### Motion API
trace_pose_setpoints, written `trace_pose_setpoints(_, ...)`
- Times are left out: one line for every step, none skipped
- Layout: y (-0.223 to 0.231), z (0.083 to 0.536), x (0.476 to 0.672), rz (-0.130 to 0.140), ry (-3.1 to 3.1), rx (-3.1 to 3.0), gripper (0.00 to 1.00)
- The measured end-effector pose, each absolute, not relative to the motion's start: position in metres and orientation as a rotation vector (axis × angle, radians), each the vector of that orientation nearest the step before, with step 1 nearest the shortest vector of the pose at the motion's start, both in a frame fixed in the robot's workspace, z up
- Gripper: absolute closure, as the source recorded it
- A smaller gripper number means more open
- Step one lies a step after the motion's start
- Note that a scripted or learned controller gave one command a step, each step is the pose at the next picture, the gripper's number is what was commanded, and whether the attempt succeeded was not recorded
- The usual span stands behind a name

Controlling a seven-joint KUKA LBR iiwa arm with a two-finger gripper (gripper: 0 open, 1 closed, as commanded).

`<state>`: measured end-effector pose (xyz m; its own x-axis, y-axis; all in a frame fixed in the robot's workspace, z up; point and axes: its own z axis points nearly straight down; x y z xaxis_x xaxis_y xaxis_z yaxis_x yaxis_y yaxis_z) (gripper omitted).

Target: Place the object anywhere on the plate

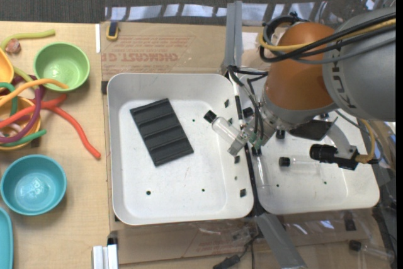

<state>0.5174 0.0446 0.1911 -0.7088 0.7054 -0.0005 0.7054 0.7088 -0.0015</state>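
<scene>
The arm (365,66) is cased in smooth grey metal, with part of a dark maker's mark seen on its side. Above the wrist, a broad rounded orange band (302,69) is wrapped around it. Black and yellow cables (283,41) are looped over the band and run along the grey casing. Below the band, a small gripper (242,138) of grey metal and black parts is fitted.

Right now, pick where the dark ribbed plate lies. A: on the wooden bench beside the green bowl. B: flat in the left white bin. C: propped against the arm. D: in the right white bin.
B: the dark ribbed plate lies flat on the floor of the left white bin.
</scene>
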Motion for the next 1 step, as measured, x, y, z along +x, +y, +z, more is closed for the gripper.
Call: trace_pose_setpoints(0.1326, 0.1069, 0.4764, 0.006, -2.871, -1.267, 1.0)
